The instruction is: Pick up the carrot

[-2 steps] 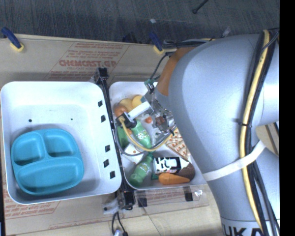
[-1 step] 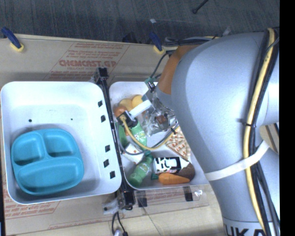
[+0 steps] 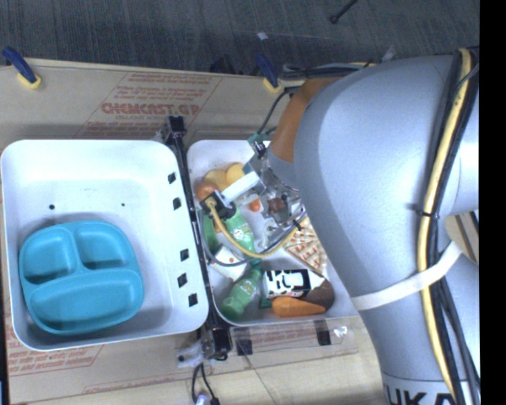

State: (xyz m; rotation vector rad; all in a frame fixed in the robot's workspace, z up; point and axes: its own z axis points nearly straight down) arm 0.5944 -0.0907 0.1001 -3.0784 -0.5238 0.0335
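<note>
My gripper [image 3: 274, 202] hangs low inside the right-hand shallow white plastic bin [image 3: 204, 154], over the middle of its clutter, with my bulky grey arm [image 3: 379, 184] covering much of that bin's right side. The wrist hardware and cables crowd the tip from this angle, so I cannot tell what state the gripper is in, and I see nothing caught in it.

The smooth orange tapered carrot [image 3: 299, 307] lies well toward the camera from my gripper, against the bin's near wall, lying roughly along that wall. Touching it on its far side is a small black-and-white printed package [image 3: 285, 281]. A green plastic bottle [image 3: 243, 291] lies just beside it on the side away from my arm. A dark brown rounded item [image 3: 323, 294] sits at its other end, arm side.

I judge the carrot to be a light, stiff toy with a slick skin and a round section, so it may roll or squirt out of a shallow pinch. The best hold looks like the thick mid-body, across its width, coming straight down; the near wall and the package leave little room on each side.

Beyond the divider, away from my arm, the left-hand white bin [image 3: 84, 163] holds a light blue compartmented plastic tray [image 3: 80, 277].
</note>
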